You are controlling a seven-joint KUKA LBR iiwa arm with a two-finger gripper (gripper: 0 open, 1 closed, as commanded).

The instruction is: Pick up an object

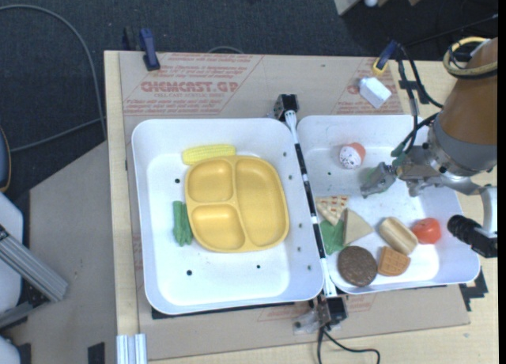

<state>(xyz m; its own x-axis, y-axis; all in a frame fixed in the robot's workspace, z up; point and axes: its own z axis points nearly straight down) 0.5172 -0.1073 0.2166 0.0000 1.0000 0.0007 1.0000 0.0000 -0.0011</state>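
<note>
Nearest the camera, at the lower right of the frame, a brown round patty [357, 265] and a waffle-patterned biscuit [393, 261] are seen lying along the near edge of the right bin [316, 129]. Just above them a bread roll [398, 235], a red tomato [427, 230], a tan wedge [357, 225], a green leaf piece [333, 236] and a pizza slice [332, 210] are grouped. A small white-and-orange ball-like item [350, 155] lies apart, toward the upper middle of that bin.

The claw [378, 180] is shown low over the bare centre of the right bin, between the ball-like item and the food cluster, reached in from the right on the grey arm with its orange band [473, 105]. Whether its fingers are apart or together cannot be told from this view; nothing is seen between them.

In the left bin [150, 220] a yellow divided plate [236, 202] is shown, with a corn cob [209, 153] touching its upper edge and a green pod [183, 223] just beside its left edge.

The task is judged to be in its approach stage: no object has yet been lifted, every candidate rests in a bin, and closing, gripping and raising remain to be done.
</note>
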